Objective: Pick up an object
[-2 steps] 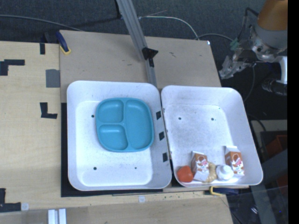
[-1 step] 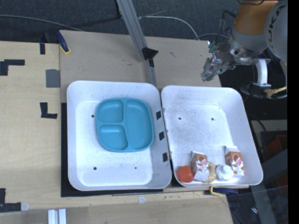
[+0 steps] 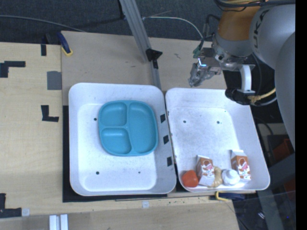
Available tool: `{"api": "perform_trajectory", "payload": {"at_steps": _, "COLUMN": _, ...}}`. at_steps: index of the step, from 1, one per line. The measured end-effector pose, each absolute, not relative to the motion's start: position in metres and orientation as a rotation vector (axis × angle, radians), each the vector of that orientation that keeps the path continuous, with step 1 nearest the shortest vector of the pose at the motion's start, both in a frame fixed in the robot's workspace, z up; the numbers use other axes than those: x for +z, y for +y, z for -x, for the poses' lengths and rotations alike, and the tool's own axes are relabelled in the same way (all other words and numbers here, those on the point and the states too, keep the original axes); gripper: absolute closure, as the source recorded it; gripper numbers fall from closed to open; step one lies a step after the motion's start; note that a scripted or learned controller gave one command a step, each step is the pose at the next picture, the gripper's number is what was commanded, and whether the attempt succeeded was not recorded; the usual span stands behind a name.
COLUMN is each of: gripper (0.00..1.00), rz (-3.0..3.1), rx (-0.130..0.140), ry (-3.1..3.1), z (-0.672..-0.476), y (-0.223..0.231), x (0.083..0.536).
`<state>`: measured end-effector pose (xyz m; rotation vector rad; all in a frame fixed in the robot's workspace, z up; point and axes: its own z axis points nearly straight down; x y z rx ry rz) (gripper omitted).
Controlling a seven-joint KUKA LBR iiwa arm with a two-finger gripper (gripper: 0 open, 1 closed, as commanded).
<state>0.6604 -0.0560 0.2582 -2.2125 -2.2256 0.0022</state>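
Plate [image 3: 128, 128] in left bin [image 3: 79, 176]; cartons [image 3: 205, 169] in right bin [image 3: 201, 119].

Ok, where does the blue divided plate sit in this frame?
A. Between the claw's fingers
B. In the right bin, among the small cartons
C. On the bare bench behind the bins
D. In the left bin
D. The blue divided plate lies flat in the left bin, while the cartons are clustered at the near edge of the right bin, and the claw hangs over the bench behind that bin.
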Motion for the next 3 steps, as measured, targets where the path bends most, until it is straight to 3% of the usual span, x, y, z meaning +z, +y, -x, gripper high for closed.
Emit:
{"api": "perform_trajectory", "payload": {"at_steps": 2, "gripper": 1.00, "rz": 2.212, "rx": 0.001, "ry": -2.228, "z": -0.672, "y": 0.051, "x": 0.236}}
{"api": "perform_trajectory", "payload": {"at_steps": 3, "gripper": 1.00, "rz": 2.214, "rx": 0.001, "ry": -2.226, "z": -0.668, "y": 0.096, "x": 0.235}}
